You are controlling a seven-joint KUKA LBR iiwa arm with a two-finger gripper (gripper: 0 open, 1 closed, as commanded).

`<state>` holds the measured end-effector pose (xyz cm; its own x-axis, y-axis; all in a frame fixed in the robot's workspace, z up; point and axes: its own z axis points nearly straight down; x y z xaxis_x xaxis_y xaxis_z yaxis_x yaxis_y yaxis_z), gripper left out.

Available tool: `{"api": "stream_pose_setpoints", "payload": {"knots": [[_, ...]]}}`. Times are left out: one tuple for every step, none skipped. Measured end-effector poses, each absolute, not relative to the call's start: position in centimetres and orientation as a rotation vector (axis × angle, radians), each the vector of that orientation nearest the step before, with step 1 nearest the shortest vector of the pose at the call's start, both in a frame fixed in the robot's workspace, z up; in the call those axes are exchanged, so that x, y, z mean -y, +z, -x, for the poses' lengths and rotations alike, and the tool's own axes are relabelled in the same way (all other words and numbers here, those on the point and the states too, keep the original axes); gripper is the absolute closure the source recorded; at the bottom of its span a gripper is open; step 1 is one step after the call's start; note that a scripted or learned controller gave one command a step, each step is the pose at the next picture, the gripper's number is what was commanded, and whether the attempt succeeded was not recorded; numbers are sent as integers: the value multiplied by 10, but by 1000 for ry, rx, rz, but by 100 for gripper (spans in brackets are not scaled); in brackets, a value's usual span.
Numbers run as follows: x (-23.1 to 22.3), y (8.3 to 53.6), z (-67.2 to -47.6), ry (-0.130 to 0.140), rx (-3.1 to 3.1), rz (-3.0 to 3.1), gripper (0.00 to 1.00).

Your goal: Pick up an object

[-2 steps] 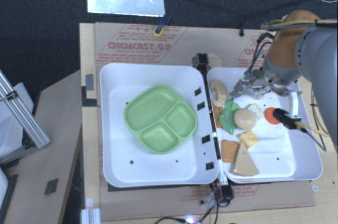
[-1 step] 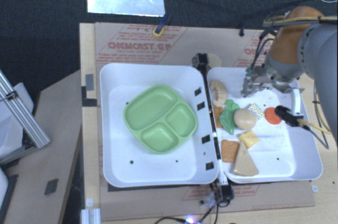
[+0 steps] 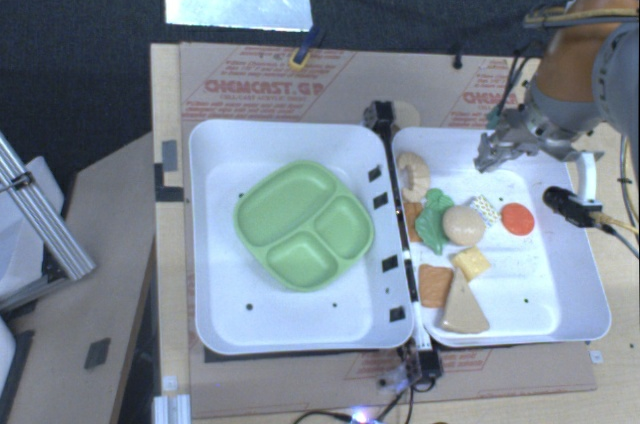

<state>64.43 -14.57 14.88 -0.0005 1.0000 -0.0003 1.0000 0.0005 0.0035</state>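
Note:
The right bin (image 3: pixel 575 312) holds several small food items: a red disc (image 3: pixel 517 218), a beige ball (image 3: pixel 463 224) next to a green leafy piece (image 3: pixel 433 215), a yellow cube (image 3: pixel 471 263), an orange-brown slice (image 3: pixel 434 284), a tan wedge (image 3: pixel 463 308), a pale ring-shaped piece (image 3: pixel 412 174) and a small patterned piece (image 3: pixel 486 208). My gripper (image 3: pixel 490 155) hangs over the bin's far edge, up and left of the red disc. Nothing shows between its fingers.
The left bin (image 3: pixel 215 312) carries a green three-compartment plate (image 3: pixel 303 225). A black divider strip (image 3: pixel 392 222) runs between the two bins. Both bins rest on cardboard (image 3: pixel 260 82). A metal frame (image 3: pixel 40 222) stands at the far left.

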Motion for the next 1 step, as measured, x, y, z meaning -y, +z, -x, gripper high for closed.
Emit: {"api": "stream_pose_setpoints", "payload": {"knots": [[144,195,-654,4,-2224,-2215,100]]}}
